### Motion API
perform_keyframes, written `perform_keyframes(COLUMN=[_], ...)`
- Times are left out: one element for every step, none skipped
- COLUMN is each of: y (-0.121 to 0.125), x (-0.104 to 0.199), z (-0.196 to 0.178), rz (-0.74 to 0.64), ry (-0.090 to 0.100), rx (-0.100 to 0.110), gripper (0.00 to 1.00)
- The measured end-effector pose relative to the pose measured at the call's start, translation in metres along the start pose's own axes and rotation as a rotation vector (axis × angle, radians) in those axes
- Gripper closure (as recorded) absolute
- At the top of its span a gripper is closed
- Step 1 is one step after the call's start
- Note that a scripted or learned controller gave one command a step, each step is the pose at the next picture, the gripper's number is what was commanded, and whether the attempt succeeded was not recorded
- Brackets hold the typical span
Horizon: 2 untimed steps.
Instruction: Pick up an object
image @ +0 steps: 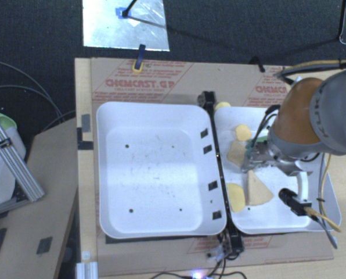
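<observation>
My gripper (249,163) reaches down into the right bin (295,225), its tip among pale yellow and tan pieces. A tan flat piece (237,153) lies just left of the tip, and a tan wedge (258,190) lies just below it. A small yellow lump (243,132) sits further back, and a yellow rounded piece (235,196) rests near the bin's left wall at the front. Another yellow bit (222,106) sits on the back rim. The wrist hides the fingers, and I see nothing held.
The left bin (155,173) stands beside the right one, with a black divider strip (215,167) between them. Both rest on a cardboard sheet (161,80). A metal frame (10,161) stands at the far left.
</observation>
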<state>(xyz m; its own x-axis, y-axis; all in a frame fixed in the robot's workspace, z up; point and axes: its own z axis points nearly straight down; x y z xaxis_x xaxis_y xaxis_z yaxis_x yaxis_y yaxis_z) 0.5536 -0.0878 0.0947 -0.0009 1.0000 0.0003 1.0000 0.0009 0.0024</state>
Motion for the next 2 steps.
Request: perform_keyframes(y=[0.009, 0.006], x=[0.074, 0.069], z=[-0.179, -0.169], rz=[-0.012, -0.003], ry=[0.003, 0.0], rx=[-0.018, -0.001], gripper=[1.0, 0.0])
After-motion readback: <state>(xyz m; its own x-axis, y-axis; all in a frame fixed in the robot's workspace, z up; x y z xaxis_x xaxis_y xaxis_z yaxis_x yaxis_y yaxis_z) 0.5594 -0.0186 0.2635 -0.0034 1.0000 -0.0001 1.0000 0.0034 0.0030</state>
